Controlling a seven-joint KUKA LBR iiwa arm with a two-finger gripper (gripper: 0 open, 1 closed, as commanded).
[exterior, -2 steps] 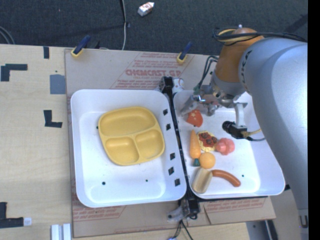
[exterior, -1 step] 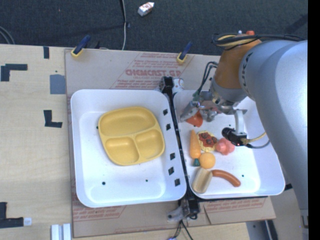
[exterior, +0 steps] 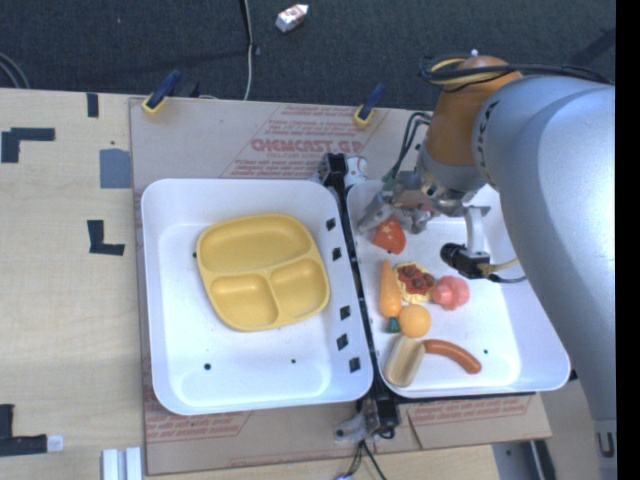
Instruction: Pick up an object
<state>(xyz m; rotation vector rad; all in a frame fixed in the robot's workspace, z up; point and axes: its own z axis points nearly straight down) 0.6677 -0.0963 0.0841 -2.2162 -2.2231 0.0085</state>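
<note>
Low over the upper part of the right bin, the end effector sits at the end of the grey arm, which comes in from the right of the frame with its orange band just above the wrist. Its metal fingers point down and to the left, toward the divider between the two bins. Whether they are spread or pressed together I cannot tell, since the wrist hides part of them. A red, tomato-like toy lies directly under the tips, touching or almost touching them; it does not clearly sit between the fingers.

Below it in the same bin, toward the middle of the frame, more toy food lies in a loose cluster: a carrot lying lengthwise, a pizza slice just beside it, a pink piece to the right of that, a small orange ball below them, a tan cylinder near the bin's lower left corner, and a sausage to its right.

In the left bin, a yellow divided plate lies flat by itself. Both bins rest on a cardboard sheet on the wooden counter.
</note>
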